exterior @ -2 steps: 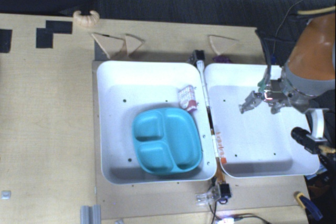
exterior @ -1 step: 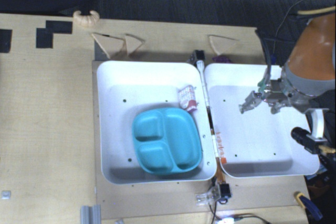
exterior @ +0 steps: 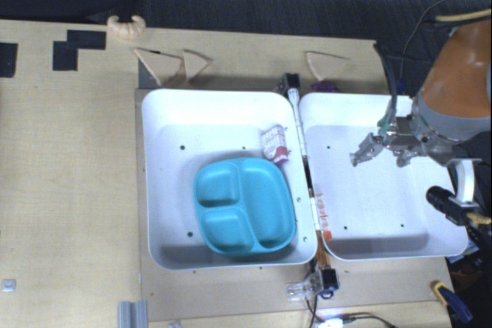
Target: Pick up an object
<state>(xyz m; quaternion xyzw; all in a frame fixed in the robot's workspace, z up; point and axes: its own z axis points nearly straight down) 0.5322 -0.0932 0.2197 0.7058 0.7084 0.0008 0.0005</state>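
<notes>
A blue divided plate (exterior: 244,205) lies in the left bin (exterior: 165,165), toward its front. Just behind the plate, near the wall between the bins, sits a small white and red packet (exterior: 274,144). My gripper (exterior: 378,144) hangs over the right bin (exterior: 369,230), in its right half, well away from both objects. Its metal fingers (exterior: 363,154) point left and stand open with nothing between them.
The grey arm with its orange band (exterior: 460,73) comes in from the right over the right bin's edge. A black bar (exterior: 293,100) runs along the divider between the bins. The tan bench (exterior: 69,180) extends to the left.
</notes>
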